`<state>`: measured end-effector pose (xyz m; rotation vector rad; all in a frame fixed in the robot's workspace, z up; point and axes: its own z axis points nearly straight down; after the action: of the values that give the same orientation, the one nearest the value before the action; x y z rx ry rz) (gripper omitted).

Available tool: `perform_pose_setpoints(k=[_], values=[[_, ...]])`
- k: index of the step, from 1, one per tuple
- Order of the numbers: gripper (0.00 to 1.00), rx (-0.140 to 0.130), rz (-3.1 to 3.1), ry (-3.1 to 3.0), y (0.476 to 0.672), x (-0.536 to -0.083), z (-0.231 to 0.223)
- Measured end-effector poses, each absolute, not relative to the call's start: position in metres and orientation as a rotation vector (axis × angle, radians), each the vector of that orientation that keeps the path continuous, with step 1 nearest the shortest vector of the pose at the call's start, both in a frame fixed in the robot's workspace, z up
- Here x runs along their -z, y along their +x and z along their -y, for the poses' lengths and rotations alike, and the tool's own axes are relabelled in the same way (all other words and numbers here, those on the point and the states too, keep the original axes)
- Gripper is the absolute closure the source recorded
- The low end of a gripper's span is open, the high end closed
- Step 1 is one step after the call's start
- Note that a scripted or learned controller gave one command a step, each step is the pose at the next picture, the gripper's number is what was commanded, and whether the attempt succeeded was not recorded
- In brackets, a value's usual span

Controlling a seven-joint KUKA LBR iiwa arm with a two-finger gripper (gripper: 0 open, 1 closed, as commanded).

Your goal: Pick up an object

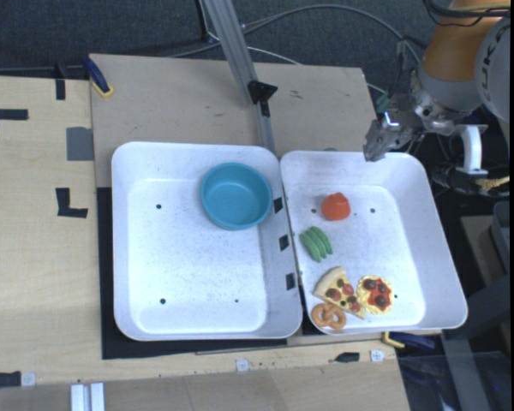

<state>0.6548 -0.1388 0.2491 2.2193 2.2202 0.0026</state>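
The right bin (411, 178) holds a red tomato-like toy (335, 206), a green pea pod toy (316, 242), a pizza slice toy (335, 288), a second round pizza piece (376, 294) and a pretzel toy (329, 317). A blue bowl (235, 195) sits at the back of the left bin (154, 255). My gripper (378, 145) hangs over the right bin's back rim, up and to the right of the red toy, well apart from it. Nothing shows between its fingers.
A slanted metal pole (236, 50) runs down to the gap between the bins. Cables (343, 15) trail across the dark floor behind the bench. Black tape marks (64, 202) lie on the bench to the left.
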Motion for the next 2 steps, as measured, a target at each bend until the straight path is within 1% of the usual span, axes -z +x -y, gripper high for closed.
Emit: perform_pose_setpoints(k=[2], values=[[1.0,0.0,-2.225,2.219,0.609,-0.258,0.057]])
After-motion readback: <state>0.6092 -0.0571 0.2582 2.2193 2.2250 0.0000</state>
